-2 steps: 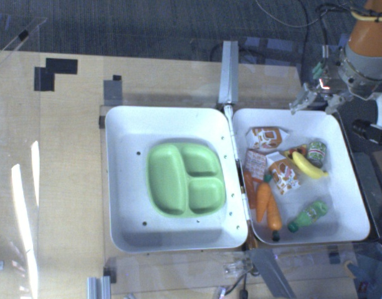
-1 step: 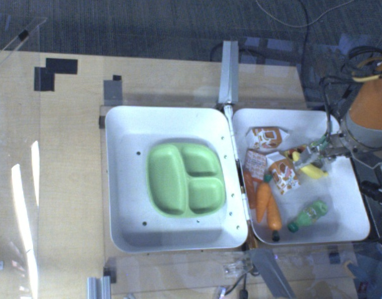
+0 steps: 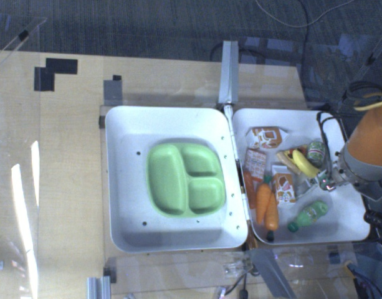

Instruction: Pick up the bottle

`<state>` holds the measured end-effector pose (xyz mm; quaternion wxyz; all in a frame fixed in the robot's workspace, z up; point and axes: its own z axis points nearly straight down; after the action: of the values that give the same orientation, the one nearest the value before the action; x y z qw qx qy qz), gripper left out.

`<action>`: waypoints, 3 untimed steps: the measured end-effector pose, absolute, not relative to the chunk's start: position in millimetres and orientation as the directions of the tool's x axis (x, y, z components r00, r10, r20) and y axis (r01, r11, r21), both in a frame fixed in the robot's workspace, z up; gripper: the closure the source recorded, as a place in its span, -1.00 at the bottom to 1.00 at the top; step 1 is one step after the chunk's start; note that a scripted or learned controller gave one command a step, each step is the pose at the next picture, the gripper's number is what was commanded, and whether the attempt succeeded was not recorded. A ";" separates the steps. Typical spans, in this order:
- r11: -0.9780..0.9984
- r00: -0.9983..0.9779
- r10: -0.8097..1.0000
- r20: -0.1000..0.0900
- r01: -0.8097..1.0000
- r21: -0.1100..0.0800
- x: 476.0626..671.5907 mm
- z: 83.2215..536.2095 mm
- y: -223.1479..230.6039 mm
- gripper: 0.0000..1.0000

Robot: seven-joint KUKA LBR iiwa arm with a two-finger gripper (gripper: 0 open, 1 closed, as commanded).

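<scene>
A small green bottle (image 3: 310,215) lies on its side in the right bin (image 3: 353,229), near that bin's front edge, its cap pointing left toward the carrots. The gripper (image 3: 326,180) hangs over the right bin just behind and slightly right of the bottle, apart from it. Above the gripper the arm's orange band (image 3: 370,137) and grey wrist cover the bin's right edge. Nothing shows in the gripper's hold.
The right bin also holds two carrots (image 3: 266,205), a banana (image 3: 301,161), a green can (image 3: 315,149) and several snack packets (image 3: 268,137). A green divided tray (image 3: 186,178) sits in the left bin (image 3: 125,142). A metal divider post (image 3: 227,73) stands between the bins at the back.
</scene>
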<state>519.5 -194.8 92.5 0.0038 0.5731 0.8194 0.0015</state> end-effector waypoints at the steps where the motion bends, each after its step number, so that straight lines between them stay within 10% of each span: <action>1: 0.080 -0.080 0.997 -0.006 0.997 0.015 492.2 89.6 -152.8 -1.00; 2: 0.432 -0.432 0.902 -0.011 0.902 0.011 491.1 89.9 -196.4 -1.00; 3: 0.432 -0.432 0.902 -0.012 0.901 0.016 493.6 101.6 -195.1 1.00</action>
<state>493.6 -195.1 101.6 0.0093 0.5327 0.8463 0.0038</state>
